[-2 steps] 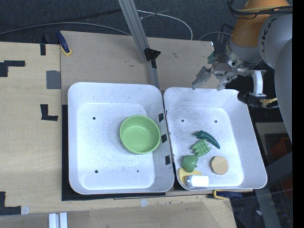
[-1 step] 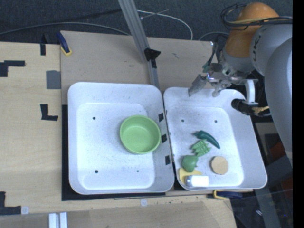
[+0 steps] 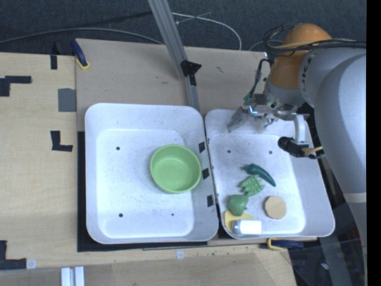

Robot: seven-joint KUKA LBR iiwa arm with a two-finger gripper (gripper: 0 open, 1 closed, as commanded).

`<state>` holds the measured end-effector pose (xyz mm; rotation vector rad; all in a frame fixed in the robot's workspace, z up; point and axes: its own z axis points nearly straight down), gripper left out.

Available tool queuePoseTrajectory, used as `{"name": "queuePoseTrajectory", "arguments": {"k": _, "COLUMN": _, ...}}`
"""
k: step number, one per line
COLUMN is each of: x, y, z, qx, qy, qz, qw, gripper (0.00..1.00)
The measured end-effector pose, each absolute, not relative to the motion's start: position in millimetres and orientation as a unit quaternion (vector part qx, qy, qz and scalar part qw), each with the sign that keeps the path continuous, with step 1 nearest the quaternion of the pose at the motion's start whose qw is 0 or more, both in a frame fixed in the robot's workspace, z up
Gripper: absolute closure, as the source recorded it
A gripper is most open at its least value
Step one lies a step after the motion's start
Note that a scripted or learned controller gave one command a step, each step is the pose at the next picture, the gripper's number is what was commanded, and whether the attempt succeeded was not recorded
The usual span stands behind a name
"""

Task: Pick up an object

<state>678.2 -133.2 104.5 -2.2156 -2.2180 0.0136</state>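
My gripper [image 3: 250,121] hangs over the far edge of the right bin [image 3: 309,183], its fingers [image 3: 236,121] spread open with nothing between them. Nearer the front of that bin lie a dark green pepper-like piece [image 3: 259,173], a light green ridged piece [image 3: 252,186], a green rounded piece [image 3: 237,204], a tan disc [image 3: 275,207] and a yellow and white item [image 3: 244,225]. All of them lie well in front of the gripper, apart from it. A light green bowl [image 3: 175,168] stands upright in the left bin [image 3: 107,159].
A grey metal pole [image 3: 172,34] slants down to the gap between the bins at the back. The arm's bulky grey body [image 3: 345,130] overhangs the right bin's right side. Cables [image 3: 196,22] run over the bench behind the bins.
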Motion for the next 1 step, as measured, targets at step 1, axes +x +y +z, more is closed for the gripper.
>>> {"name": "queuePoseTrajectory", "arguments": {"k": 1, "x": 678.4, "y": -132.3, "z": 115.4, "qx": -0.706, "qy": -0.708, "qz": 0.0035, "qw": 0.003, "gripper": 1.0}}
